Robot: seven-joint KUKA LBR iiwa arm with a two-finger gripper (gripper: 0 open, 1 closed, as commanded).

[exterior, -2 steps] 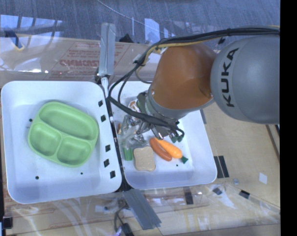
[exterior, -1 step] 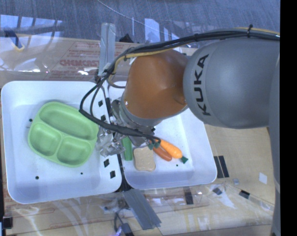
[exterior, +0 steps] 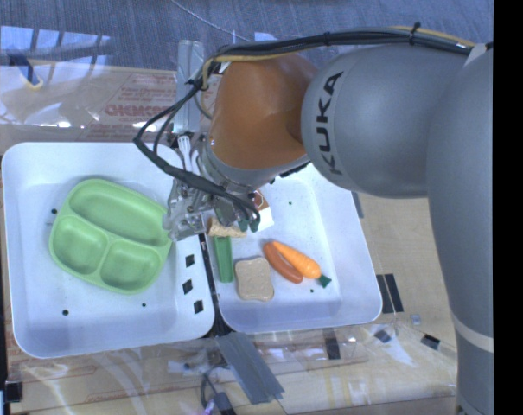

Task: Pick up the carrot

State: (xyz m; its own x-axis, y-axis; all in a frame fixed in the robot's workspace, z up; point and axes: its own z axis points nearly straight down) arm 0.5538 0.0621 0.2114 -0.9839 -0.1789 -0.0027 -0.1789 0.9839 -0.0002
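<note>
The dividing wall (exterior: pixel 211 296) where the two white bins meet serves as the landmark here. Left of it, the left bin (exterior: pixel 23 258) holds a green divided plate (exterior: pixel 110 234), lying flat with three compartments, its right edge near the wall.

Just above the wall's upper stretch, the arm (exterior: pixel 373 119) ends: it reaches in from the right, its grey body crossing over the far side of the right bin (exterior: pixel 352 296), the orange band (exterior: pixel 257 115) turned toward the camera and black cables looping around it on the left. The wrist points steeply down, putting the jaws (exterior: pixel 211 219) low over the wall, at the inner edge of the right bin. Whether the jaws are open or closed cannot be told, as the metal parts there blur together with a pale scrap beside them.

Right of the wall, a green stick (exterior: pixel 222 256) lies just beside it, directly under the jaws. Next comes a tan bread slice (exterior: pixel 254 279), touching the stick's lower end. Further right lies the carrot (exterior: pixel 292 261), orange with a small green tip pointing lower right, flat on the bin floor, clearly apart from the jaws and to their lower right, nothing gripping it.
</note>
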